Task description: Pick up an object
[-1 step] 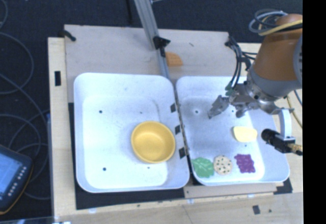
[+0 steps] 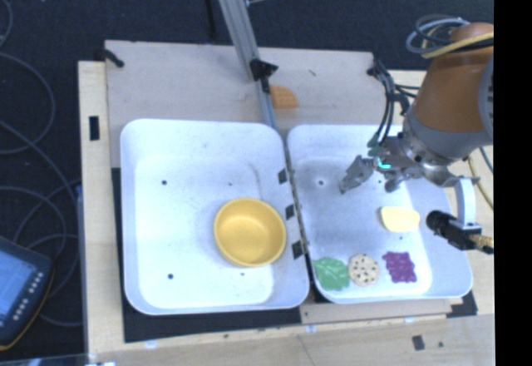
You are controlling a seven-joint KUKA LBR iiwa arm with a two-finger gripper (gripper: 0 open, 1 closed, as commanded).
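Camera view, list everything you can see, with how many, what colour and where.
bins: two, white, side by side on the bench
bowl: one, yellow, left bin, near the divide
pale yellow piece: one, right bin, right side
green piece: one, right bin, front edge
cookie: one, tan with dark spots, beside the green piece
purple piece: one, right of the cookie
arm: one, grey and orange, from the right
tool: one, grey, over the right bin

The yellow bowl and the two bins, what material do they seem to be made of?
The yellow bowl looks like plastic with a smooth, slightly matte finish: even colour, soft highlight on its rim, though glazed ceramic cannot be excluded. The left bin and right bin look like thin moulded white plastic, with rounded corners and a dull sheen.
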